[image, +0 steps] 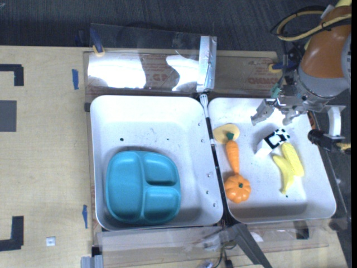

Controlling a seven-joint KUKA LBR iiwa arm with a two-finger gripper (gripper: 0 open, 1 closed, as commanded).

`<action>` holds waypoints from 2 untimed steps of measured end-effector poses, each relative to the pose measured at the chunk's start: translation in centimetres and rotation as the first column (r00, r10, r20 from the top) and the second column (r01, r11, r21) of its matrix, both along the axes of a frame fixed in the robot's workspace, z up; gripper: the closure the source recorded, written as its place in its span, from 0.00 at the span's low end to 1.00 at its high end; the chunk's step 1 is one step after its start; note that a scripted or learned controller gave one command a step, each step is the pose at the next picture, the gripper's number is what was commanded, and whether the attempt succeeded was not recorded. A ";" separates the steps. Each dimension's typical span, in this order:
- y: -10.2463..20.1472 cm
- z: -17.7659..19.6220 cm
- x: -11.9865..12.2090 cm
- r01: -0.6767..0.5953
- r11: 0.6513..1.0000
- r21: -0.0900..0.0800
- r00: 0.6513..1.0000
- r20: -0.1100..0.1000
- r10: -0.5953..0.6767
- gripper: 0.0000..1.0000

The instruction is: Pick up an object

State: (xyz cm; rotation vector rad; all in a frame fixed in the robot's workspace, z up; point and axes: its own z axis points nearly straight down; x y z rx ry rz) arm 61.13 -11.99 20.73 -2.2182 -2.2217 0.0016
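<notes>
The right bin (318, 205) holds a yellow banana-like toy (288, 164) at its right side, an orange carrot (232, 155) and an orange pumpkin (237, 188) near its left wall, and a pale yellow slice (226, 132) above the carrot. A small black-and-white block (275, 138) lies just above the banana. My gripper (276, 115) hangs over the upper middle of this bin, open, with nothing between its fingers. It is above and left of the banana, close to the black-and-white block.
The left bin (111, 110) holds a blue divided plate (143, 187) in its lower half. A shiny clear panel (148, 66) stands behind the bins. The arm's orange band (326, 54) and cables fill the upper right corner.
</notes>
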 end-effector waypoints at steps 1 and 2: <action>-6.1 -8.7 -0.4 -0.020 1.000 -0.005 1.000 0.018 0.020 0.00; -7.7 -10.2 0.9 -0.003 1.000 -0.015 0.999 0.042 0.003 0.00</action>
